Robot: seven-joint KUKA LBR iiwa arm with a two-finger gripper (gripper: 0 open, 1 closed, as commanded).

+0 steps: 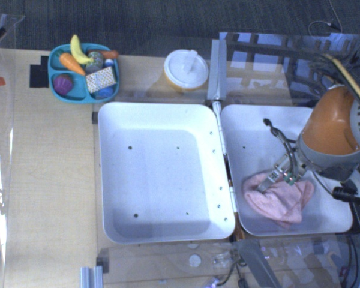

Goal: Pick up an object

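So from where I'm standing, the arm [330, 131] comes in from the right, orange band and all, and it's bent down over the right bin [252, 125]. The claw [275, 182] is right at the top edge of a crumpled pink cloth [279, 200], which sits toward the near side of that right bin, a bit off its middle and closer to the front wall. The cloth spreads out below and to both sides of the claw tips, so the claw is basically pressing into the upper-left part of the heap rather than the center of it.

Honestly can't tell how far apart the claw's tips are or whether it actually has any fabric pinched. The metal bits blend into the folds, so from this angle it's touching or just about touching the cloth, and that's all I'd commit to. The cloth looks like it's lying flat on the bin floor, not lifted.

The left bin [108, 179] sits just beside the right bin, sharing the middle divider. Behind the left bin, on the wooden bench [42, 179], there's a white lidded tub [186, 69] near the divider's far end, and farther left of that a blue tray [60, 93] of toy food, with a banana [78, 50] and a carrot [71, 63] in it.
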